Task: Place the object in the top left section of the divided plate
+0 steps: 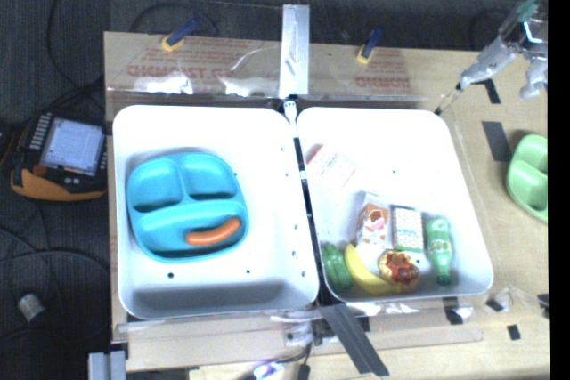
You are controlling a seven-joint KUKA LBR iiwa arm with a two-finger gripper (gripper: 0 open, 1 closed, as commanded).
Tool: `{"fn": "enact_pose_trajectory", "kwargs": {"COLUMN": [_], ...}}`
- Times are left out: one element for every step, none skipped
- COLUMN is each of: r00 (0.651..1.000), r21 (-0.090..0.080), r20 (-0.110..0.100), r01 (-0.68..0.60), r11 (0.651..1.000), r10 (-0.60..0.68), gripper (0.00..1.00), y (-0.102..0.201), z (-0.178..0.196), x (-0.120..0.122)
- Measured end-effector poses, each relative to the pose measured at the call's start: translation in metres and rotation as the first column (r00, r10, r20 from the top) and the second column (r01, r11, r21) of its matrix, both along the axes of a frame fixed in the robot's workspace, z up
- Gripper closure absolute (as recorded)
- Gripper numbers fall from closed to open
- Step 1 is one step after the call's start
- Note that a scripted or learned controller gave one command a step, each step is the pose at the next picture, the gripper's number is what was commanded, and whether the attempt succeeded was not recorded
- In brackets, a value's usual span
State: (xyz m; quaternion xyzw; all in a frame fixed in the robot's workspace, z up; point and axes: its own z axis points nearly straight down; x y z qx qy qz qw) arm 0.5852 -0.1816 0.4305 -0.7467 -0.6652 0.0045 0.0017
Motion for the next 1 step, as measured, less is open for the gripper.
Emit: {"fn": "enact_pose_trajectory", "kwargs": {"r00": [0.974], "r21": [0.003], "r20": [0.001], "r01": [-0.229], "r11": [0.973], "r10": [0.229], "gripper": [0.00], "y": [0.0527], "z": [0.0007], "x": [-0.0787]}}
